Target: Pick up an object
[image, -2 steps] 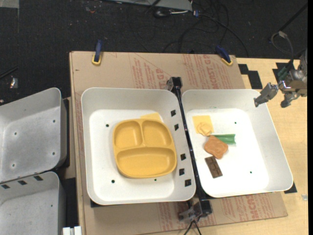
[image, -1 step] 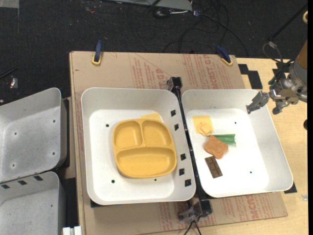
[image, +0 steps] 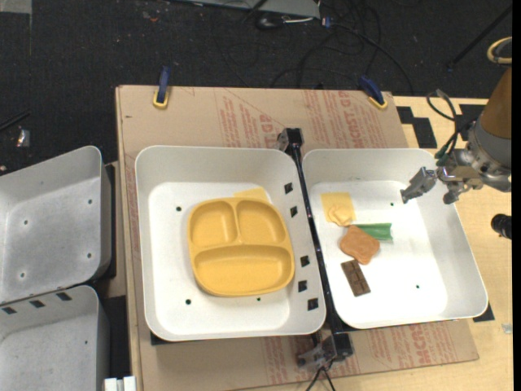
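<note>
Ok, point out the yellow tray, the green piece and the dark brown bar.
Yellow tray (image: 241,247): camera view, on the central divider ridge.
Green piece (image: 378,230): camera view, on its exposed right half.
Dark brown bar (image: 355,277): camera view, on its middle.

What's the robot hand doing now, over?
Gripper open above right bin's far right corner, holding nothing. Yellow piece, green piece, tan piece, brown bar lie untouched. Nothing in the way.

right bin (image: 456,243) – right half and front floor bare, open from above | small items (image: 358,239) clustered near its left wall | left bin (image: 163,218) – yellow tray (image: 242,247) covers most of the floor, bare margin around it
</note>
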`<state>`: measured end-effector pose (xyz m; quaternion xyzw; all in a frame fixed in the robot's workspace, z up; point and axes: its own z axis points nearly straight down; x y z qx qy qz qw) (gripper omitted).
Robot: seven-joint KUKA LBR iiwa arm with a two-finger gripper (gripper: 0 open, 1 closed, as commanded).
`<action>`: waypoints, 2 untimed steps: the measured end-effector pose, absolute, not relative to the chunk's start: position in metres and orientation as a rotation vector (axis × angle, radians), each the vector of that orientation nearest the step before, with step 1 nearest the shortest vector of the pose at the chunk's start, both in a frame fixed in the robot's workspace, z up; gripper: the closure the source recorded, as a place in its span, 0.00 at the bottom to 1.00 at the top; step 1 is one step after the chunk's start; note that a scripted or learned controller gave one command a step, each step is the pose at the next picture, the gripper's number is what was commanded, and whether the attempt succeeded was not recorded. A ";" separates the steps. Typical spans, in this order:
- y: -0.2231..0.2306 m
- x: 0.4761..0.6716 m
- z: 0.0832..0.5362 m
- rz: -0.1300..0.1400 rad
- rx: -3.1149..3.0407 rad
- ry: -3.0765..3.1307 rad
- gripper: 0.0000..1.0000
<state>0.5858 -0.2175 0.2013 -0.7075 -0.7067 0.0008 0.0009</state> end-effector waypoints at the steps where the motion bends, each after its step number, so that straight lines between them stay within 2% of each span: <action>1: -0.221 0.589 0.157 0.004 -2.220 -2.218 0.00; 2: -0.221 0.589 0.170 0.000 -2.223 -2.222 1.00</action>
